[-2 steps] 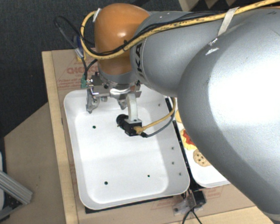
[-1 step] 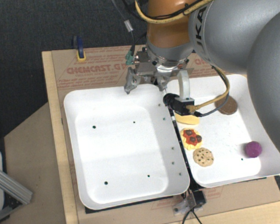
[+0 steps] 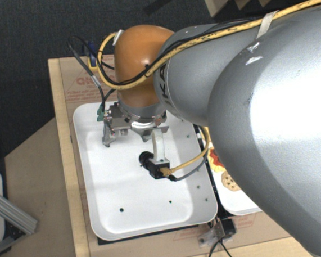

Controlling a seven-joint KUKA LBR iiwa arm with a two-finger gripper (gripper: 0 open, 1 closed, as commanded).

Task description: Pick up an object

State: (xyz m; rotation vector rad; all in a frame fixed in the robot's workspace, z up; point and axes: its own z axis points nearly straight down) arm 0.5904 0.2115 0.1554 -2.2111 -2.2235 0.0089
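My gripper (image 3: 126, 133) hangs low over the far part of the left white bin (image 3: 97, 176), under the orange wrist band. Nothing shows held at it. In the right bin (image 3: 238, 205), mostly hidden by the grey arm, a flat object with a cookie picture (image 3: 229, 180) lies by the left wall, and a red and yellow object (image 3: 214, 157) lies just beyond it. Both lie to the right of the gripper, across the wall between the bins.
The big grey arm covers most of the right bin and the right side of the view. The bins rest on a cardboard-coloured board (image 3: 70, 162). A small connector with a cable (image 3: 221, 230) lies at the board's front edge.
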